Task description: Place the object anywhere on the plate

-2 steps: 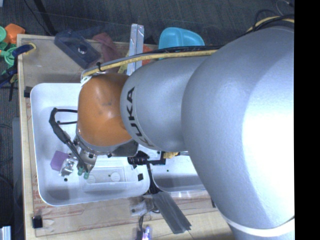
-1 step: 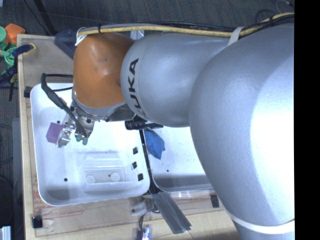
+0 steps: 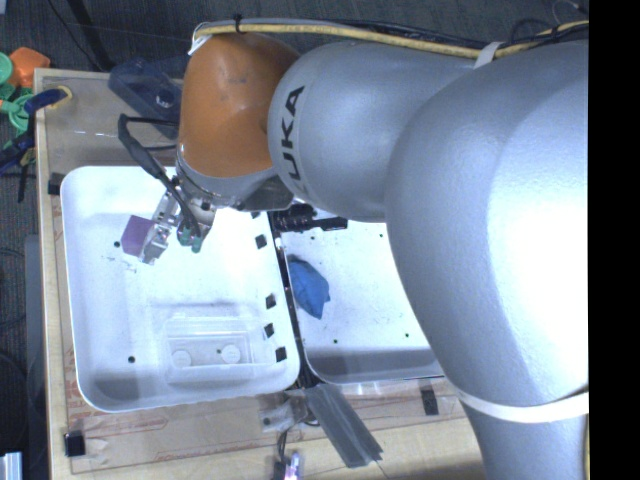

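In the camera view, the gripper (image 3: 168, 230) hangs over the upper left part of the left bin (image 3: 90, 298), and a small purple block (image 3: 135, 233) lies just beside its fingers; I cannot tell if the block is held. A clear plate (image 3: 205, 340) lies lower in the same bin, well apart from the block. In the right bin (image 3: 370, 368) lies a blue object (image 3: 308, 290).

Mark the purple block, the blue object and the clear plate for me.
Purple block (image 3: 134, 233): camera view, middle of its visible face.
Blue object (image 3: 308, 288): camera view, its centre, in the right bin.
Clear plate (image 3: 207, 338): camera view, its flat middle, in the left bin.
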Motion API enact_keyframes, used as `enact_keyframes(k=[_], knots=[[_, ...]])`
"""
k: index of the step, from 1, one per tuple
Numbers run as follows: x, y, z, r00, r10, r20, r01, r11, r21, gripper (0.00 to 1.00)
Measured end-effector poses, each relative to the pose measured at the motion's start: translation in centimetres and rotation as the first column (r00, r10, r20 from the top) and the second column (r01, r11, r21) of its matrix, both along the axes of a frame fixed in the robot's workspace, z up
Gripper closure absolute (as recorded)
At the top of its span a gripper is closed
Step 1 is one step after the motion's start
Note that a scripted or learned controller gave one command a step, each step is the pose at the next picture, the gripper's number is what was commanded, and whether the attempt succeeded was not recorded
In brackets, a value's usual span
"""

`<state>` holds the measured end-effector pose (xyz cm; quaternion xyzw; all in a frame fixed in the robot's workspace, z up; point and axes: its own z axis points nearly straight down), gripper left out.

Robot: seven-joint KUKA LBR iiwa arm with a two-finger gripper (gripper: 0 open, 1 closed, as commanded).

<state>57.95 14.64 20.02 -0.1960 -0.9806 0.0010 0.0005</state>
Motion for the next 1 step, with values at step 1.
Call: enact_keyframes(k=[1], knots=[[4.41, 2.82, 2.15, 0.956, -0.293, 0.002, 0.293, 0.956, 0.001, 1.0]])
